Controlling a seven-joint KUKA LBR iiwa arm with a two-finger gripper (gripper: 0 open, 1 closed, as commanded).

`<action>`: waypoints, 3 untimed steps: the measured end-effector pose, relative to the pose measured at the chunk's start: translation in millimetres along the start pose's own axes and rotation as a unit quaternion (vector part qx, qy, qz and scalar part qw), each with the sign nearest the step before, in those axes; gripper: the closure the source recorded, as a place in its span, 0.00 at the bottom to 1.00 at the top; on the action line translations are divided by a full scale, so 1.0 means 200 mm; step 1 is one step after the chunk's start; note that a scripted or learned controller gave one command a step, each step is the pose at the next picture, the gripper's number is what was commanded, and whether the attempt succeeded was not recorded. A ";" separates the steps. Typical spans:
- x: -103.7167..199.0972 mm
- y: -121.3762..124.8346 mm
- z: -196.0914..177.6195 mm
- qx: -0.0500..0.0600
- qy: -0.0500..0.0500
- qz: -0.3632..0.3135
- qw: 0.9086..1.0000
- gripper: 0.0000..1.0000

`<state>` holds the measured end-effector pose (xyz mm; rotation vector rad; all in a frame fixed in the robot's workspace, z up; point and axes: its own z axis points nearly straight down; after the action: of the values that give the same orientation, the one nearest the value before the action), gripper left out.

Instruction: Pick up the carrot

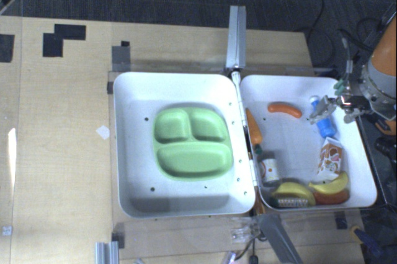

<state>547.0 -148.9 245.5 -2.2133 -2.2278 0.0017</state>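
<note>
The claw (324, 106), grip unreadable, hangs over the right bin's (366, 154) far corner, well apart from the carrot (253, 128).

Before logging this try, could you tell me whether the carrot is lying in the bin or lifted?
Lying in the bin: the carrot rests along the right bin's left wall.
</note>
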 end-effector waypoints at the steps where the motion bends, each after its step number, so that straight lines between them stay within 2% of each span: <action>1: 0.15 0.51 0.34 -0.001 0.000 0.057 0.998 0.00; 2: 0.29 0.44 0.76 -0.002 0.000 -0.043 0.999 0.00; 3: 0.30 0.45 0.72 -0.003 0.000 -0.044 0.999 1.00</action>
<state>636.5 -88.8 101.5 -2.1146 -2.3269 -0.0048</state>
